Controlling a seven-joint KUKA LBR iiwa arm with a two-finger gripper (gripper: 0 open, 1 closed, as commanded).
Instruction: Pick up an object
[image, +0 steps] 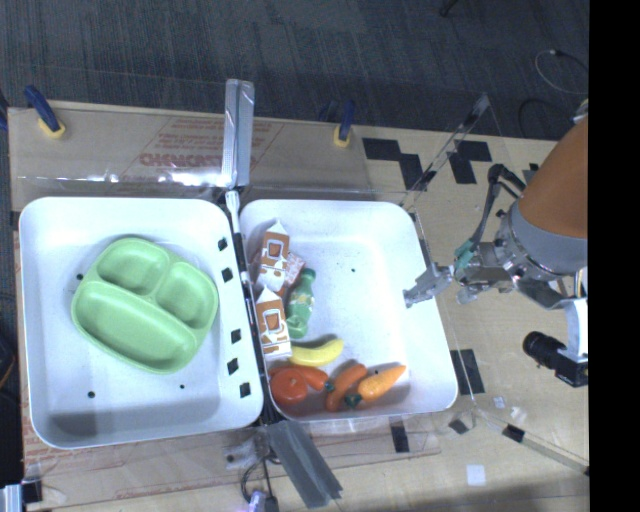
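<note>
A tan bench (420, 140) carries two shallow white bins side by side, touching along their inner walls. The left bin (40, 300) and the right bin (385, 225) lie directly on it. Black square markings (395, 155) sit on the bench's far right part. Blue clamps (42, 110) grip its far edge, one at left, another (345, 122) near the middle.

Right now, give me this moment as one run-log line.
phase: approach | gripper: over right bin's right rim, holding nothing | toys: clustered along bin's left and front | green tray: left bin
</note>
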